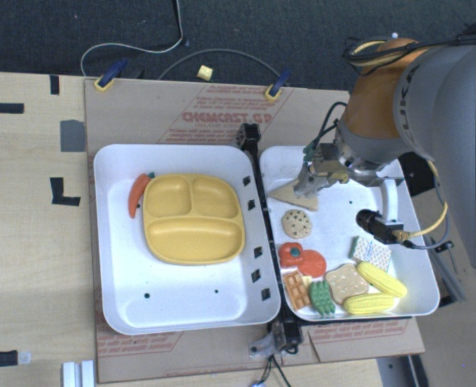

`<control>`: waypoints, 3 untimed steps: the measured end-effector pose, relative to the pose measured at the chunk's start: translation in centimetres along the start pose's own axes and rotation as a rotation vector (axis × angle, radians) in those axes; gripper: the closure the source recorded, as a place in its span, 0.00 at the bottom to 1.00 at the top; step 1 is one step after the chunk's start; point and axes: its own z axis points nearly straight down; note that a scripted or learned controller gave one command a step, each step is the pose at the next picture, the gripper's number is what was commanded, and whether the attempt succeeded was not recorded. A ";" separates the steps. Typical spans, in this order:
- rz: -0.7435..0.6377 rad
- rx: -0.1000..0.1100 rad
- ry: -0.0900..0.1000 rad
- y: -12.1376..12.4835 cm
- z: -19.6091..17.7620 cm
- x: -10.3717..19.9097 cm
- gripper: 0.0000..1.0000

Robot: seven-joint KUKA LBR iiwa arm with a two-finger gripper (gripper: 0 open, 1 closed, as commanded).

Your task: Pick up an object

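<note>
Jaws (309,182), upper right of frame, sit right over tan wedge (294,195) in right bin (347,224); can't tell their width. Risk: flat wedge slides away w/o being gripped.

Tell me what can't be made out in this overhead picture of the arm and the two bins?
- Gripper: small and dark, its fingers merge with the wedge beneath.
- Wedge: partly covered by the gripper, so contact is unclear.
- Carrot: its side is tucked behind the yellow tray.
- Right bin: far rim hidden by the arm.
- Green toy: too small to identify.
</note>
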 end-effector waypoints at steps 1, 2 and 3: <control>0.006 0.012 -0.001 -0.4 0.6 -0.3 0.00; 0.009 0.016 0.000 -5.4 0.6 1.1 0.00; 0.006 0.010 -0.001 -0.3 0.6 -0.5 0.00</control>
